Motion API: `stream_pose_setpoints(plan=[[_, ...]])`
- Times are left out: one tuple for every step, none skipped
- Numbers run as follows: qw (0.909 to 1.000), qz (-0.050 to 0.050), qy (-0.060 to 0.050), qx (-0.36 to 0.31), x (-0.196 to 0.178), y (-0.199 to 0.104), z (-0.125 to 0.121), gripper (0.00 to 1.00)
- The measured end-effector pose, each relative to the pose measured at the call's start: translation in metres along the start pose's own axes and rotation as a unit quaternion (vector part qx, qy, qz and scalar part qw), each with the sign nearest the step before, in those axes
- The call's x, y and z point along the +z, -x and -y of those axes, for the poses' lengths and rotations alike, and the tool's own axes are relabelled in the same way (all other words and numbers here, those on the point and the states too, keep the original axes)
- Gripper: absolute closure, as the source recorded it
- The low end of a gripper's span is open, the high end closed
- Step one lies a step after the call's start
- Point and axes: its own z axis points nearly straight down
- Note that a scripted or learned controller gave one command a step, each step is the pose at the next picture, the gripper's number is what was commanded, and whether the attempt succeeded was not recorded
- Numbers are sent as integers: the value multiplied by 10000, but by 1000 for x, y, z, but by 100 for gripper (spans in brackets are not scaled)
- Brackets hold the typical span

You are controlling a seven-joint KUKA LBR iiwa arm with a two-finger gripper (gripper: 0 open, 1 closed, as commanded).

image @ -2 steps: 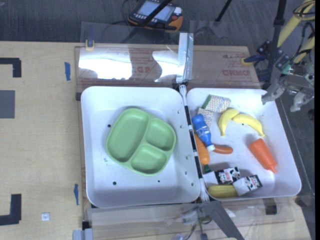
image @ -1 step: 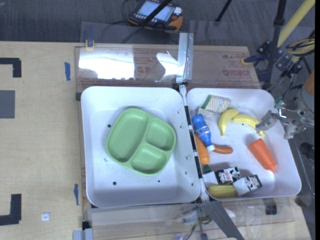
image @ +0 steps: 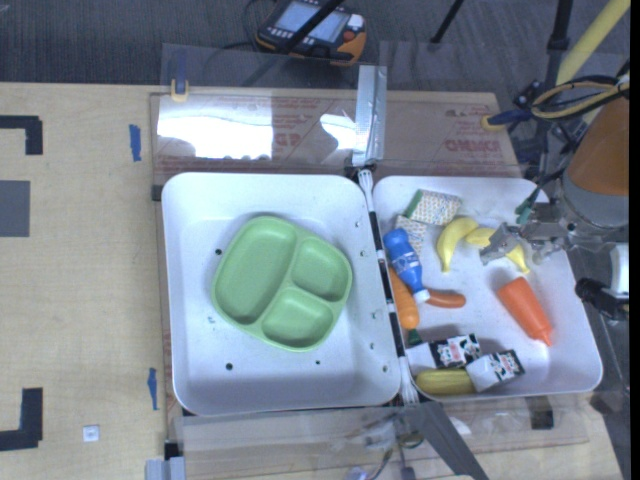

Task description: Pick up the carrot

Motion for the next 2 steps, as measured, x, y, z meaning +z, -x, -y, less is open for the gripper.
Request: stream_pose_setpoints(plan=[[9985, 0, -6, 550, -52, 23, 42, 0], [9998, 29, 123, 184, -21, 19, 42, 0]])
